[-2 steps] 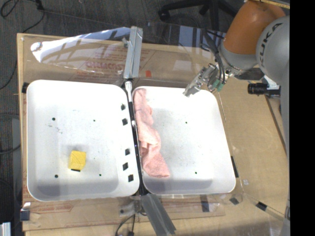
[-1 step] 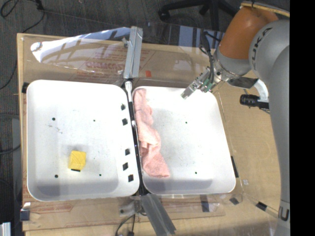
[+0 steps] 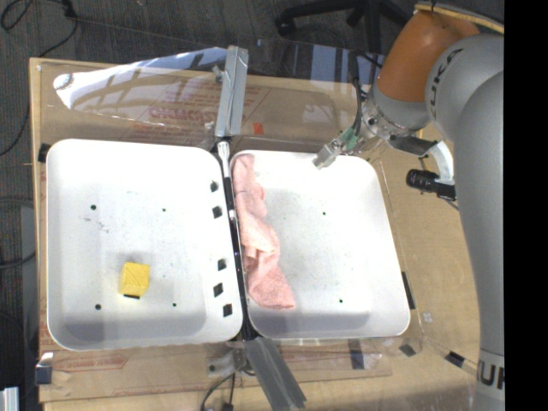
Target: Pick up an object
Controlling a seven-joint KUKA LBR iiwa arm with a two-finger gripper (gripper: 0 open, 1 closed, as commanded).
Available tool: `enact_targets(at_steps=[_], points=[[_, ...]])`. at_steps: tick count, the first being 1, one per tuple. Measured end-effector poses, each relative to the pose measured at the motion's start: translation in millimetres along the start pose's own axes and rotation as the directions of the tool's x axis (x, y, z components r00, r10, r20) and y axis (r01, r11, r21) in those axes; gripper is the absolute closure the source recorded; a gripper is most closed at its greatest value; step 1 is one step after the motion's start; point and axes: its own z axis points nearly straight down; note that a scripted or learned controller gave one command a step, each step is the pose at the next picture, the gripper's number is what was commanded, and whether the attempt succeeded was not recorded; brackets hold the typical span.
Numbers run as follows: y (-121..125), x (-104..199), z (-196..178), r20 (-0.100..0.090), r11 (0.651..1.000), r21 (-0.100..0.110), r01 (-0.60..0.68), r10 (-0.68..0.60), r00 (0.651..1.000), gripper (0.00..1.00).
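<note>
Dark carpet surrounds a wooden bench (image 3: 77, 75) that carries two shallow white bins side by side, with clear plastic sheeting lying across its far side. A metal bar (image 3: 231, 92) runs from the far edge down to the gap between the bins.

In the left bin (image 3: 86, 315), a small yellow block (image 3: 135, 279) lies near the front edge, left of centre. In the right bin (image 3: 377, 255), a pink cloth (image 3: 257, 242) lies crumpled in a long strip along the left wall, reaching from the far left corner most of the way toward the front.

From the right edge of the bench comes the arm (image 3: 462, 84), grey with its orange band showing above the wrist. Its gripper (image 3: 330, 154) sits over the far rim of the right bin, a little right of that rim's middle, well apart from the cloth and the block. Whether the fingers are apart or together cannot be told at this size. Nothing is seen between them.
</note>
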Motion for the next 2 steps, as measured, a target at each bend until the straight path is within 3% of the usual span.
enact_targets(at_steps=[1, 2], points=[[36.9, 97.6, 78.3, -0.003, 0.970, 0.002, 0.241, -0.241, 0.970, 1.00], [37.9, 98.4, 70.4, -0.005, 0.969, 0.004, 0.246, -0.246, 0.969, 1.00]])
